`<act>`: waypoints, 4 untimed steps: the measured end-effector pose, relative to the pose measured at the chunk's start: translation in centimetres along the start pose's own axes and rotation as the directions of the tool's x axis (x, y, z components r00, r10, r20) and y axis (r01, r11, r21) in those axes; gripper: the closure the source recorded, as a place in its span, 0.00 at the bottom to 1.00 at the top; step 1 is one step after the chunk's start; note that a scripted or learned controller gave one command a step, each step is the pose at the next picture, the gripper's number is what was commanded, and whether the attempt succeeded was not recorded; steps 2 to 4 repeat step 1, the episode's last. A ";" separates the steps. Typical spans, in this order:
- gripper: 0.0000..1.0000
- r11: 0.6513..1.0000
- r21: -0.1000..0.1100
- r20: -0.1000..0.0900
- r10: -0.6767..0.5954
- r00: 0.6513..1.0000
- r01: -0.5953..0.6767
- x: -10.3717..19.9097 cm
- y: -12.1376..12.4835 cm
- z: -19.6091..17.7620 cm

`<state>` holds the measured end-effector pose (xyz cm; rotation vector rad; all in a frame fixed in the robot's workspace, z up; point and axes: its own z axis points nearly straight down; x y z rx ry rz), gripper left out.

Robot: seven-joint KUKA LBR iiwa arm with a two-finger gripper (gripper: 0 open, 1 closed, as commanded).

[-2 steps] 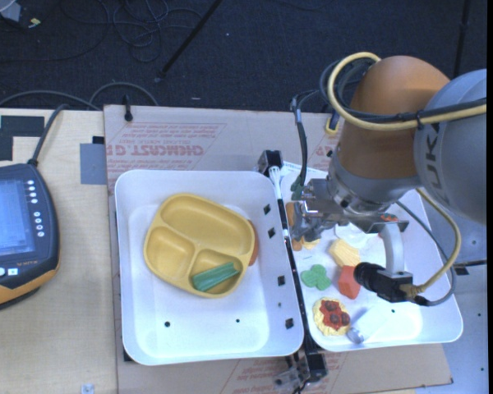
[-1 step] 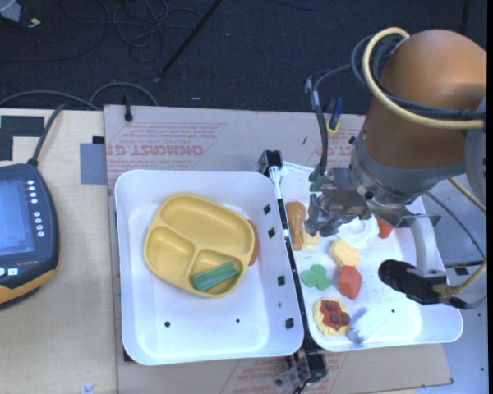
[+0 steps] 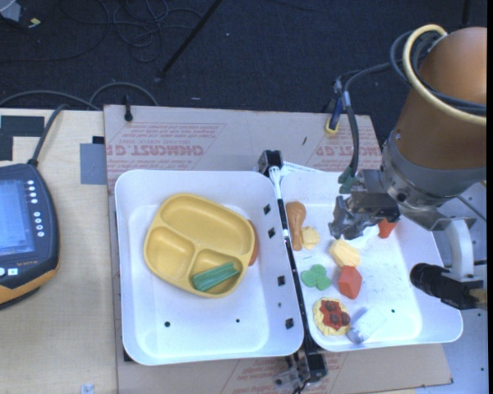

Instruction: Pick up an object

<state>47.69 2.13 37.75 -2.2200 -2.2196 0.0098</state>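
Note:
My gripper [image 3: 347,226] hangs low over the right bin [image 3: 411,318], its dark fingers just above a yellow cheese-like piece [image 3: 346,253]. Around it lie a brown drumstick [image 3: 295,217], a pale yellow bit [image 3: 311,237], a green clover-shaped piece [image 3: 316,277], a red block [image 3: 350,281], a small pizza [image 3: 332,316] and a white piece [image 3: 366,327]. A small red-orange item [image 3: 385,229] lies right of the fingers. Whether anything sits between the fingers is hidden.
The left bin [image 3: 140,318] holds a yellow divided plate [image 3: 181,236] with a green bean-like piece [image 3: 215,277] in one compartment. A dark divider [image 3: 283,253] separates the bins. A teach pendant [image 3: 16,228] lies on the bench at far left.

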 end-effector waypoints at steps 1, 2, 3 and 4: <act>1.00 1.000 -0.008 -0.002 -0.007 1.000 0.007 6.4 2.4 -8.6; 1.00 1.000 -0.008 -0.002 -0.007 1.000 0.007 6.4 2.4 -8.6; 1.00 1.000 -0.008 -0.002 -0.007 1.000 0.007 6.4 2.4 -8.6; 1.00 1.000 -0.008 -0.002 -0.007 1.000 0.007 6.4 2.4 -8.6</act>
